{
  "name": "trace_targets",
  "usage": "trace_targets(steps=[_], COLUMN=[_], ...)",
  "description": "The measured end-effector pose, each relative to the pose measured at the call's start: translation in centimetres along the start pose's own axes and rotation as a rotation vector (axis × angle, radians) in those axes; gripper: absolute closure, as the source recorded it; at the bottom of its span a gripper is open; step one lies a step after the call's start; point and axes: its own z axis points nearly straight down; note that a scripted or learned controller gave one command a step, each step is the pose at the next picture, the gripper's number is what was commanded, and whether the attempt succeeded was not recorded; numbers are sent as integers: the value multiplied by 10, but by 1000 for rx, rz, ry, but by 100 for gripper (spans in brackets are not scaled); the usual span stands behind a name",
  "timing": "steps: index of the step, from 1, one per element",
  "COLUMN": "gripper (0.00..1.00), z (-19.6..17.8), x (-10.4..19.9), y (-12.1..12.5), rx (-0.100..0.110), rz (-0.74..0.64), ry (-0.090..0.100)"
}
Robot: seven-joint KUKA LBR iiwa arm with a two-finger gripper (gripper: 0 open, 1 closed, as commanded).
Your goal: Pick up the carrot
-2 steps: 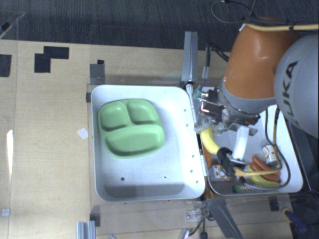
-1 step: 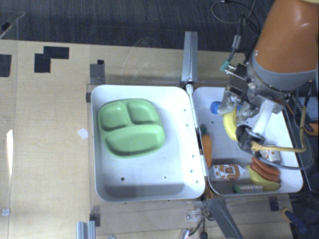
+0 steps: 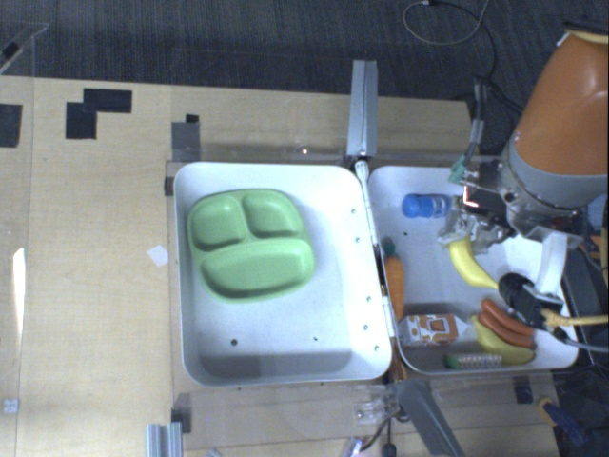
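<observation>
The left bin (image 3: 276, 360) holds a green divided plate (image 3: 251, 243), lying flat in its upper left part. The right bin (image 3: 419, 181) holds the rest. The carrot (image 3: 394, 284) lies lengthwise against this bin's left wall, about halfway down, with its green top toward the far end. Just below it sits a small brown and white carton (image 3: 436, 329). A blue bottle (image 3: 425, 205) lies on its side near the far wall. A yellow banana (image 3: 470, 263) rests in the middle, and a hot dog in a bun (image 3: 506, 332) lies in the near right corner, with a dark flat packet (image 3: 474, 360) along the near wall.

The arm (image 3: 566, 112) reaches in from the right, its orange band high over the right bin. The jaws (image 3: 476, 227) hang just above the banana's upper end, well apart from the carrot; I cannot tell how they stand.

The worktop (image 3: 86, 284) is pale wood with black squares at the far left. Beyond it lies dark carpet with a thin cable (image 3: 457, 22).
</observation>
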Motion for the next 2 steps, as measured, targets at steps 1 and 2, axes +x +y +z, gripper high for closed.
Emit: trace_targets(steps=[1, 2], gripper=[100, 100], z=[100, 127], x=[121, 61], y=[-34, -17], rx=[2, 2], rz=[111, 8], ry=[-1, 1])
